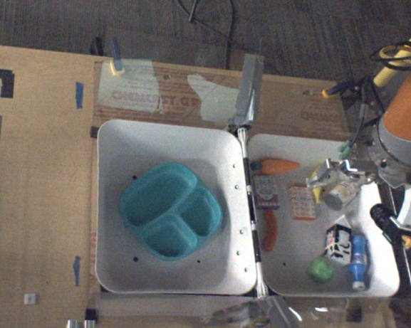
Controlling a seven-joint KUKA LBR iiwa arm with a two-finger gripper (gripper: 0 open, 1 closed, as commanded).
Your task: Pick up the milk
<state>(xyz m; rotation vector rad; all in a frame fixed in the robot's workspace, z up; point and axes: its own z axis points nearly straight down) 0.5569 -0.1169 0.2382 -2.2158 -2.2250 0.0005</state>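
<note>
Camera view: left bin [110, 187] holds teal tray [171, 210]; right bin [282, 273] holds milk [337, 244]; jaws' state unclear.

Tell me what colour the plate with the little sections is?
The sectioned plate is teal, a blue-green. The camera view shows it best, lying in the left bin.

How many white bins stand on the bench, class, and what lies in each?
2. The left bin holds a teal divided plate. The right bin holds the milk, a carrot, a sausage, a green ball and a blue bottle.
</note>
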